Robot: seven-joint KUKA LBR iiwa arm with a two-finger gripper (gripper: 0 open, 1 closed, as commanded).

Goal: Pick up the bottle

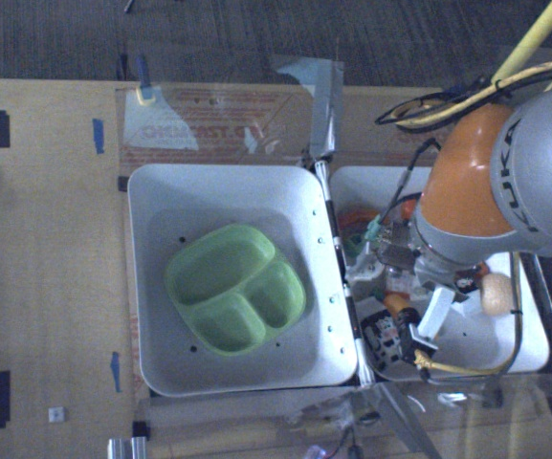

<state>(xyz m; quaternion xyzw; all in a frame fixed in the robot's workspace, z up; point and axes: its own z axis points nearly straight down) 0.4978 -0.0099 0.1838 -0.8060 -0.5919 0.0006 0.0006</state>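
Arm (476, 180) hangs low over the right bin (536, 350). The gripper (397, 261) sits in clutter (357, 226) by the bin's left wall; I cannot tell whether it is open or closed. Bottle not identifiable, presumably under the wrist. Risk: crowding yields a wrong item, or a grasp jammed against the wall.

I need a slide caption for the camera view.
KUKA arm over the cluttered right bin; green divided plate in the left bin.

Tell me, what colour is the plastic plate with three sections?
Pale green. The three-section plastic plate shows best in the overhead camera view.
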